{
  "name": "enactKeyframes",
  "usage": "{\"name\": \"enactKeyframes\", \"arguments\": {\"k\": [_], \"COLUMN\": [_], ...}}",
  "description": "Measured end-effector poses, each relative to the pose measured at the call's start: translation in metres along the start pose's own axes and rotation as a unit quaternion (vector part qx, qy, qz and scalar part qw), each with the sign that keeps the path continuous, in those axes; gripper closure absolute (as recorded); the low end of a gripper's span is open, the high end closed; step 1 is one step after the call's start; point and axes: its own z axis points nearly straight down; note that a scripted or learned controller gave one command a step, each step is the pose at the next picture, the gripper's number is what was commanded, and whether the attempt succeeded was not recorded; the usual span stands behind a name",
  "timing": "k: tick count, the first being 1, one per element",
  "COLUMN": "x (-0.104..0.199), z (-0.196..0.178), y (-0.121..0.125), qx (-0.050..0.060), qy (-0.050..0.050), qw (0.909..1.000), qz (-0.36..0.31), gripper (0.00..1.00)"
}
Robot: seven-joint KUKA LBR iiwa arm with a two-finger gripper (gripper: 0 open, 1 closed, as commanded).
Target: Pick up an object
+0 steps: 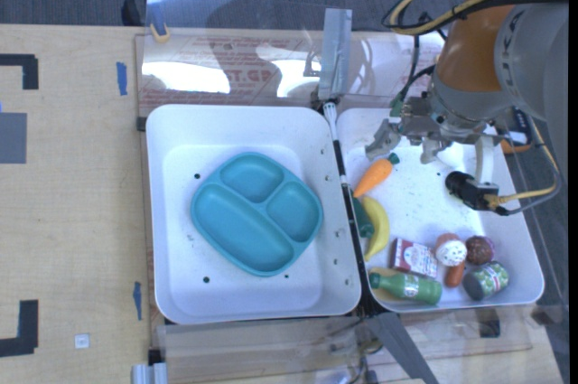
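My gripper [405, 144] hangs over the back of the right bin [519, 233], its fingers [381, 141] spread open with nothing between them. An orange carrot [373, 177] lies just below and left of the gripper, against the bin's left wall. Further forward along that wall is a yellow banana [379, 227]. At the front of the bin lie a green bottle [406, 286], a red box [415, 257], a white ball [450, 251], a brown ball [480, 248] and a green can [486, 281].
The left bin [172, 138] holds a teal divided plate [257, 210]. A clear screen [235, 57] stands behind both bins. Yellow and black cables [506, 192] trail from the wrist over the right bin's right side.
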Motion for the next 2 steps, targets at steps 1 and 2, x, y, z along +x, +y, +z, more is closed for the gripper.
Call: {"name": "enactKeyframes", "arguments": {"k": [1,2], "x": [-0.043,-0.043], "z": [0.097,0.086], "y": [0.007,0.009], "qx": [-0.001,-0.003], "qy": [0.000,0.000], "qw": [0.9967,0.9969], "qz": [0.081,0.079], "gripper": [0.00,1.00]}}
